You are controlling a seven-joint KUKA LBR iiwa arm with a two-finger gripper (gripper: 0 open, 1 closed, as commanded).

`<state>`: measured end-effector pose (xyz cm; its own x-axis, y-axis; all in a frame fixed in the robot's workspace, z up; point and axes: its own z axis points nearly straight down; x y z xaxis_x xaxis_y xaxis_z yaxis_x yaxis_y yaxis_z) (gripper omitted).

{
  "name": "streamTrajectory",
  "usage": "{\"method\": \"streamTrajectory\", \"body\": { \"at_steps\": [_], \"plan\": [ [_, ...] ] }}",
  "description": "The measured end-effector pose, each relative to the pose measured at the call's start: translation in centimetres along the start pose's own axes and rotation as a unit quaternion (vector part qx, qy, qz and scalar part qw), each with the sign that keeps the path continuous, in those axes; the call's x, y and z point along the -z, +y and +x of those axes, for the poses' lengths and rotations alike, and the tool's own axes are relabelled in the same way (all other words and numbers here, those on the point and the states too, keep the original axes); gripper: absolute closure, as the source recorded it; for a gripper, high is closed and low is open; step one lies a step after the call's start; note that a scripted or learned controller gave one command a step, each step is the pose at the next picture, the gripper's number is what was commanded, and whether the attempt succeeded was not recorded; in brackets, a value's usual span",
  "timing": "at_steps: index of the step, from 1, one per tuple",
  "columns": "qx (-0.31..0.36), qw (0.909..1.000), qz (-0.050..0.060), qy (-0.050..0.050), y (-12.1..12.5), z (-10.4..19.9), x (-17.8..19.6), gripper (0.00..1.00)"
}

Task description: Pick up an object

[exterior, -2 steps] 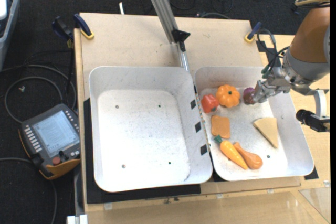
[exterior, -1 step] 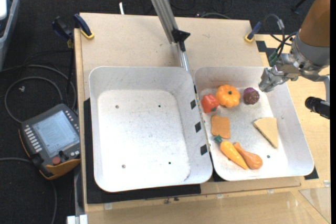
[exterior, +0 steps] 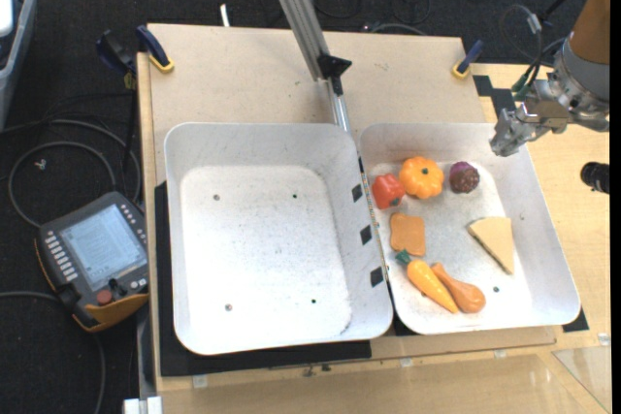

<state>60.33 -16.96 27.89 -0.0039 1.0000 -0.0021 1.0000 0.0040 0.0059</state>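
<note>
Our candidates for picking all lie in the right bin [exterior: 543,238]: a small orange pumpkin [exterior: 423,176] near the far side, a red pepper-like piece [exterior: 386,191] touching it on the divider side, and a dark purple round piece [exterior: 465,176] just beside it on the other. Nearer to us lie a flat orange square [exterior: 408,234], a pale yellow cheese-like wedge [exterior: 494,241], a carrot [exterior: 428,282] with a green tip, and an orange-brown drumstick-shaped piece [exterior: 459,290] lying against the carrot. They look like small toy foods, smooth and rounded, scattered loosely as if tipped in, so some sit free and others crowd together. We judge the wedge and the purple piece the easiest to take, since each has bare bin floor around it. The left bin [exterior: 194,150] sits beside it on the table [exterior: 252,73], their rims meeting at the middle. The tool [exterior: 506,143] hovers over the far right corner of the right bin, apart from every object, so nothing is held; whether it is spread or closed we cannot tell. The grasp is not yet begun, and the tool would need to move inward and down.
</note>
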Motion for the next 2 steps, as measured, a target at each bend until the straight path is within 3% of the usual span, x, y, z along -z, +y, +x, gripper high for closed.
{"method": "streamTrajectory", "body": {
  "at_steps": [2],
  "plan": [
    [0.002, 1.0000, 0.003, 0.002, 1.6, 10.3, -1.4, 1.00]
  ]
}}
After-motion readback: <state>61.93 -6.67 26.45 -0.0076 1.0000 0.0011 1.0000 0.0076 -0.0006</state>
